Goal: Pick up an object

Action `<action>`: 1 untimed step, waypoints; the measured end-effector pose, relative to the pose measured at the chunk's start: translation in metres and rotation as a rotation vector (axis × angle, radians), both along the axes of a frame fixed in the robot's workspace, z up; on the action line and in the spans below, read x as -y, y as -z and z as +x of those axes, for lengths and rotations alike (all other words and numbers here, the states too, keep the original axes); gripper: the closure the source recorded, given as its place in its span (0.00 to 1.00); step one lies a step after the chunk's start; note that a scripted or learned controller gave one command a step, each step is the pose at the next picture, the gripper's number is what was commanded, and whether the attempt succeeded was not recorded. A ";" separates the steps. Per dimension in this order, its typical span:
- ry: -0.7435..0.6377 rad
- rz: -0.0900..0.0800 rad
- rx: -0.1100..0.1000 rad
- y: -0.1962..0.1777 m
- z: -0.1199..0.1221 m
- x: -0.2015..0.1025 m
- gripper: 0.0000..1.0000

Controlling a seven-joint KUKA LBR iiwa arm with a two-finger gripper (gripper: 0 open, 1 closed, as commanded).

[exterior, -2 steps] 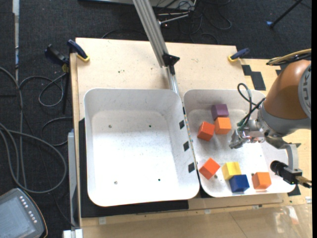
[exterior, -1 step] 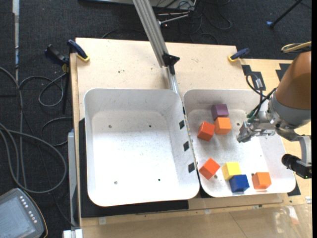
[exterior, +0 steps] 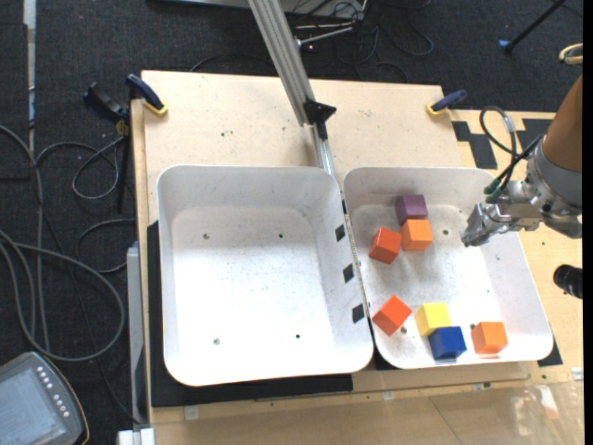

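Note:
Several small cubes lie in the right bin (exterior: 519,276). A purple cube (exterior: 410,206) sits at the back with an orange cube (exterior: 417,235) touching it in front and a red-orange cube (exterior: 385,245) to its left. Near the front lie a red-orange cube (exterior: 392,314), a yellow cube (exterior: 432,318), a blue cube (exterior: 447,342) and an orange cube (exterior: 488,337). My gripper (exterior: 474,234) hangs over the bin's right half, right of the orange cube and apart from it. Nothing shows between its tips.
The left bin (exterior: 185,248) lies beside the right one on the tan bench. A slanted metal pole (exterior: 283,49) crosses the back of the bench. Clamps (exterior: 148,95) sit at the bench's back corners. Cables run along the arm at the right.

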State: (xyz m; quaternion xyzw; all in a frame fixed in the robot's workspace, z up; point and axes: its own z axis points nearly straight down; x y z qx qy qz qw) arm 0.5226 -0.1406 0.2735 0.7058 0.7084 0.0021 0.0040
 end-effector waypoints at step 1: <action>-0.005 0.004 -0.008 0.008 -0.004 -0.062 1.00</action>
